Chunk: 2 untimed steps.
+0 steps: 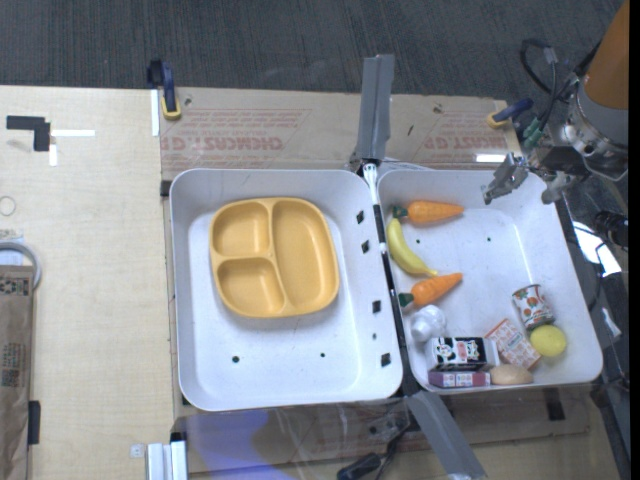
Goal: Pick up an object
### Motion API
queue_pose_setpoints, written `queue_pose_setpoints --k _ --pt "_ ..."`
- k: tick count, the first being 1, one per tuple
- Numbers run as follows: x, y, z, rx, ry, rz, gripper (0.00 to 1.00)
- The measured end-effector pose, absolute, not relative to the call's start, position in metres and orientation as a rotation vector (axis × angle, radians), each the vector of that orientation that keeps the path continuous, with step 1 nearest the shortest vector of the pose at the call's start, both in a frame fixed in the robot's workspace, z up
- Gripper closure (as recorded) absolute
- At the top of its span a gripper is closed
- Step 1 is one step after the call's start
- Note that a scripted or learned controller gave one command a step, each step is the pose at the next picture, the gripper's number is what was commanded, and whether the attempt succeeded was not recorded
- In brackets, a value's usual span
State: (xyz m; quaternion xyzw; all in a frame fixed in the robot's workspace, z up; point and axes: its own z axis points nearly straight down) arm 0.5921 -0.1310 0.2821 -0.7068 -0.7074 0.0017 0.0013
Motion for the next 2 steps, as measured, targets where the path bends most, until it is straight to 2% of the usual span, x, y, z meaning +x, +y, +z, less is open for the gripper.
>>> queue_pose_setpoints --k 1,2 --pt "0.617 -0.091 0.270 -2.203 -2.238 0.004 0.00" --pt "0.639 -0.066 0.190 -2.294 -2.144 0.005 0.00"
